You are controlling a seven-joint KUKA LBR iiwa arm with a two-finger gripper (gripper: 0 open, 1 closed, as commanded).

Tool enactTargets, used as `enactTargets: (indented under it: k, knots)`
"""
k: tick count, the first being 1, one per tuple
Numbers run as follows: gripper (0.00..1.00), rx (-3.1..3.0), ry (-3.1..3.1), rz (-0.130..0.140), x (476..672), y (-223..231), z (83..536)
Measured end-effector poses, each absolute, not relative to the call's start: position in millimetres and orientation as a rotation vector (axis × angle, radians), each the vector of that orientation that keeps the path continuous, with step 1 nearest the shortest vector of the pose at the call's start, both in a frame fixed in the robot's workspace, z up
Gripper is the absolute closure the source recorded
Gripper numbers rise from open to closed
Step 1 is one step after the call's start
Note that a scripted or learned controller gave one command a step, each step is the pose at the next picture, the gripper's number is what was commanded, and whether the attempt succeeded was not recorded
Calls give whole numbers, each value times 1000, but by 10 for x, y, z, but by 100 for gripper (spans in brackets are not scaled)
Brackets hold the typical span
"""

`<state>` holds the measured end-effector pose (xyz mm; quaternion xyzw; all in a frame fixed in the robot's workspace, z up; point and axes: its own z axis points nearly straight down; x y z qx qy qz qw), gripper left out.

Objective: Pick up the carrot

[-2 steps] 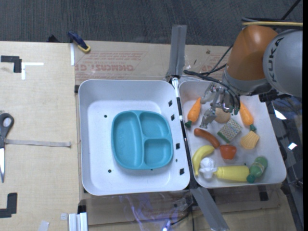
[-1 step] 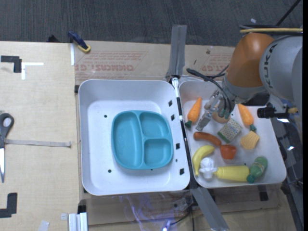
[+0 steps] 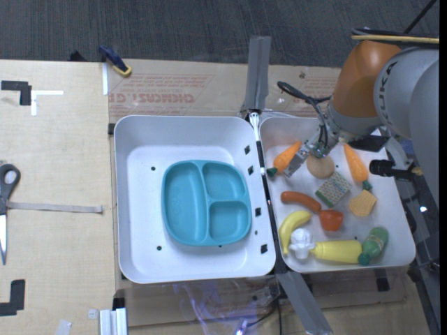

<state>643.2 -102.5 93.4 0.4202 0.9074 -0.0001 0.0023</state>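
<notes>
As the arm [image 3: 391,96] reaches in from the right of the frame, its gripper [image 3: 312,152] hangs over the upper left part of the right-hand bin [image 3: 398,257], and whether it is open or closed cannot be told from this angle. A carrot [image 3: 286,156] lies tilted at the upper left of that bin, just left of the gripper tip and apparently touching it, though nothing is visibly clasped. A second carrot [image 3: 355,163] lies to the right of the gripper, near the bin's upper right. Just below the gripper sits a round tan item [image 3: 320,167], and below that a green-grey scouring sponge [image 3: 334,188] beside a yellow wedge [image 3: 362,203]. A red sausage [image 3: 300,199] and a red pepper [image 3: 331,220] occupy the bin's middle. Along the lower edge lie a banana [image 3: 292,225], a small white figure [image 3: 300,242], a yellow bottle [image 3: 336,251] and a green item [image 3: 374,244]. The left-hand bin [image 3: 133,187] holds a teal divided plate [image 3: 207,202] with three compartments. At the left edge of the frame, scissors [image 3: 5,201] rest on the bench [image 3: 56,152].
</notes>
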Motion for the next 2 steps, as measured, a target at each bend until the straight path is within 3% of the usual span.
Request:
enactTargets:
  k: [1,2]
  knots:
    - [0,1544,2729,1,6548,-1013,944]
    - [0,2259,2193,-11,6569,-1050,906]
